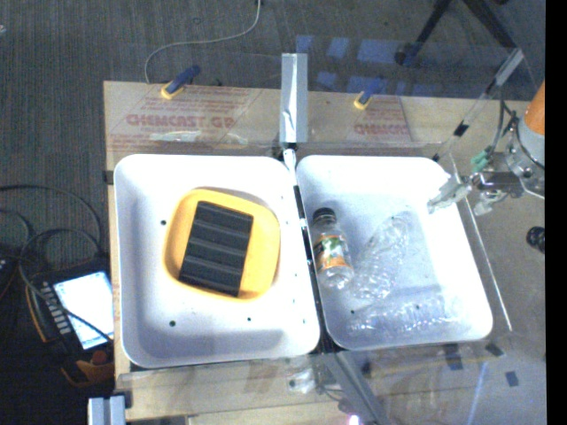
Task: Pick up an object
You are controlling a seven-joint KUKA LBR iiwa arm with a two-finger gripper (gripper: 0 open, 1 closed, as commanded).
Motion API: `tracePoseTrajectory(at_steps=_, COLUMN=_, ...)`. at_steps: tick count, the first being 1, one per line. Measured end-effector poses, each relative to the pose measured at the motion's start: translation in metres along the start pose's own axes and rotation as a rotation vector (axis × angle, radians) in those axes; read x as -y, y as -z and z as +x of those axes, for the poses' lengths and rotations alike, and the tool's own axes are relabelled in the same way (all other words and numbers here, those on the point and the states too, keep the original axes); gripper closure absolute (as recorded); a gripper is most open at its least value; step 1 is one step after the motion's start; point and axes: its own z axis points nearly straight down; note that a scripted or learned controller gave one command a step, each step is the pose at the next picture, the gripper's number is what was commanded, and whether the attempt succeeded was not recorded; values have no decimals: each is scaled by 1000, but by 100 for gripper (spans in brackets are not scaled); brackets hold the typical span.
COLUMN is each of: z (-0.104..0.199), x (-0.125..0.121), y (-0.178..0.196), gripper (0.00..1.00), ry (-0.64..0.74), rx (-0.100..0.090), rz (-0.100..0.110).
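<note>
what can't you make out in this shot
- Pincer: small and blurred at the right bin's rim; open or shut unclear.
- Arm: cut off by the right edge.
- Clear plastic items beside the bottle: see-through against white, number and shape unclear.
- Bottle label: too small to read.

one fixed overhead view, slanted down over both bins (133,237)

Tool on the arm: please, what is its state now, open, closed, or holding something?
Tool: it cannot be told if open or closed; it is at the right bin's upper right rim, with nothing seen in it.
</note>
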Motion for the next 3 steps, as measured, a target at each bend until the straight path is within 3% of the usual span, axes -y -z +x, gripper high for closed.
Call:
tracePoseTrajectory(at_steps=1, z=20, x=72, y=-66, gripper=0, ry=106, rx=-3, rz=2)
tracePoseTrajectory(at_steps=2, z=64, x=-20, y=-78, gripper=0, ry=103, rx=-1, rz=2)
tracePoseTrajectory(at_steps=3, z=106, x=-58, y=-105, gripper=0, ry=-112, rx=-1, rz=3)
